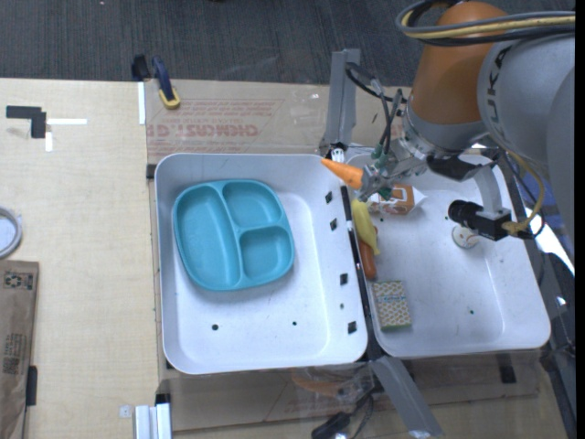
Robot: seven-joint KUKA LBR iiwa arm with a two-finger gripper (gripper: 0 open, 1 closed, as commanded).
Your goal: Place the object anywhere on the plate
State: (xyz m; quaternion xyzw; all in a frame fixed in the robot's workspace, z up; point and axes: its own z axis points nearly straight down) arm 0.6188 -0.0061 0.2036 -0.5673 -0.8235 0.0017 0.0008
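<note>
A blue three-part plate (233, 234) lies in the left bin (183, 337). My gripper (377, 179) hangs low over the far left corner of the right bin (475, 318), among a cluster of toy foods. An orange carrot (340, 168) lies just left of it on the divider between the bins. A small brown and white item (400, 200) sits right beneath and beside the gripper. A yellow banana (364, 222) and a reddish sausage (368, 260) lie along the right bin's left wall, nearer the front. Nothing visibly sits in the gripper.
A speckled tan block (392, 303) rests near the right bin's front left. A blue and yellow clamp (163, 82) lies on the bench behind the left bin. The arm's grey body (512, 71) looms over the right bin's far side.
</note>
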